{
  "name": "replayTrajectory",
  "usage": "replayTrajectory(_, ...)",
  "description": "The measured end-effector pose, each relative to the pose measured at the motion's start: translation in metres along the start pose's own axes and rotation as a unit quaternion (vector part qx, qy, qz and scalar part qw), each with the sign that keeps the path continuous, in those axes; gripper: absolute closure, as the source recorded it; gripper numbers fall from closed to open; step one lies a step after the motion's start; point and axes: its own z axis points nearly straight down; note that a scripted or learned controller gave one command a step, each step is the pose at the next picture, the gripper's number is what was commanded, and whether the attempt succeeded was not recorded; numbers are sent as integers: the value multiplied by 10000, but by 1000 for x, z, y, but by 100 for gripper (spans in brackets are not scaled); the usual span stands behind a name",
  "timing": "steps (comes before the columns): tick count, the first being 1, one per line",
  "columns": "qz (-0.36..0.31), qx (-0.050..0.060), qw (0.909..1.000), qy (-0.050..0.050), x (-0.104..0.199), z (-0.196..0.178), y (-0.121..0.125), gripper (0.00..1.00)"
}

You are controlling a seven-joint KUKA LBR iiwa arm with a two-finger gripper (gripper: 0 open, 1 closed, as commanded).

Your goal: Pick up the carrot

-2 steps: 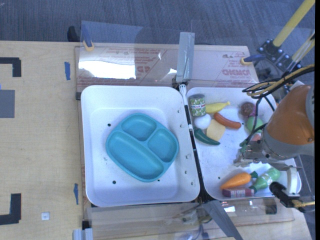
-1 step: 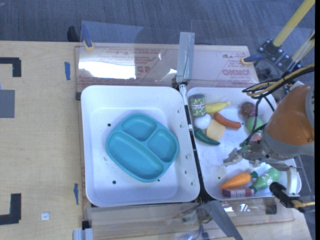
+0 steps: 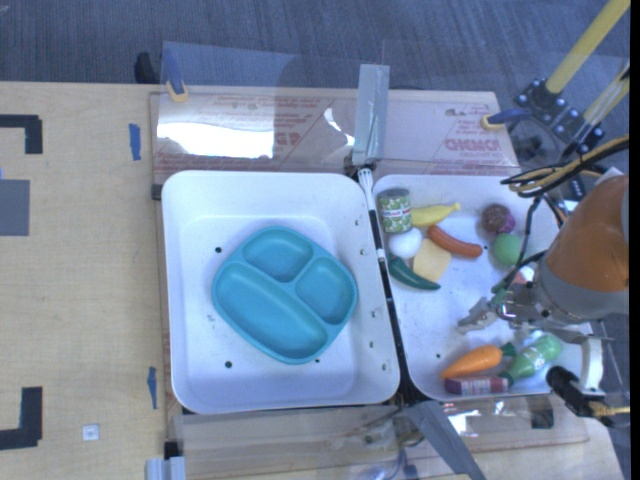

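Orange carrot [image 3: 474,359] in right bin [image 3: 440,313], untouched

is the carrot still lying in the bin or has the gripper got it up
Lying in the bin. The carrot rests flat on the right bin's floor near its front edge, with the gripper just above it in the view, not around it.

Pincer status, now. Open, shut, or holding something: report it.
Pincer: open, holding nothing. It hangs in the right bin, above the carrot and apart from it.
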Motion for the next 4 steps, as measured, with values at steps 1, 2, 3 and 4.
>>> replayTrajectory(1, -46, -7, 10000, -1, 56, 0, -8, 0)
replayTrajectory(2, 344, 9, 9994, -20, -6, -44, 0, 0)
replayTrajectory(3, -47, 4, 10000, -17, 35, 0, -6, 0)
replayTrajectory(4, -808, 1, 9967, -19, -28, 1, 39, 0)
